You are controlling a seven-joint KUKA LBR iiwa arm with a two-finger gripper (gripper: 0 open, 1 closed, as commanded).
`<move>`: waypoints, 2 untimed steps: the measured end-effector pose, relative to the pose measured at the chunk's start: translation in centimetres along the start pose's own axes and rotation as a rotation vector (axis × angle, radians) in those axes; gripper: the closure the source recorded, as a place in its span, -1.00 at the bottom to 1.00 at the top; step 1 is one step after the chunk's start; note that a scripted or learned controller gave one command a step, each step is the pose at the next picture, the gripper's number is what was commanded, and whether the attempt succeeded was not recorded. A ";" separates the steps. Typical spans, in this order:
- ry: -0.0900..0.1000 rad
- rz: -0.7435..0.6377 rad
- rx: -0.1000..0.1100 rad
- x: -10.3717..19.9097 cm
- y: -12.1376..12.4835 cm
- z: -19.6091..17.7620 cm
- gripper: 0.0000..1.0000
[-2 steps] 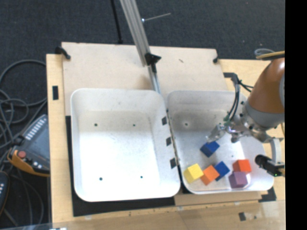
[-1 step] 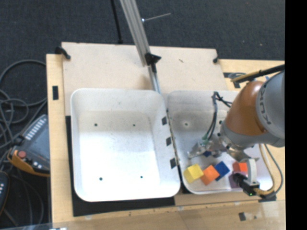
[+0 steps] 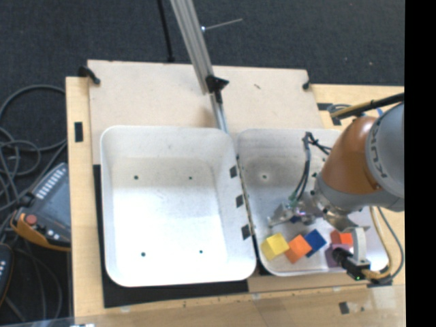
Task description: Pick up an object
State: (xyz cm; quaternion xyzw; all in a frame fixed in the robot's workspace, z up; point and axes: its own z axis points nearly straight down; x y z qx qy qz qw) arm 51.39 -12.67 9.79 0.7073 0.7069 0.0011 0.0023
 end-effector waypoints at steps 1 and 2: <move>-0.002 0.003 0.000 -5.5 -1.0 0.0 -1.00; -0.001 -0.005 -0.002 -7.1 5.7 0.0 -1.00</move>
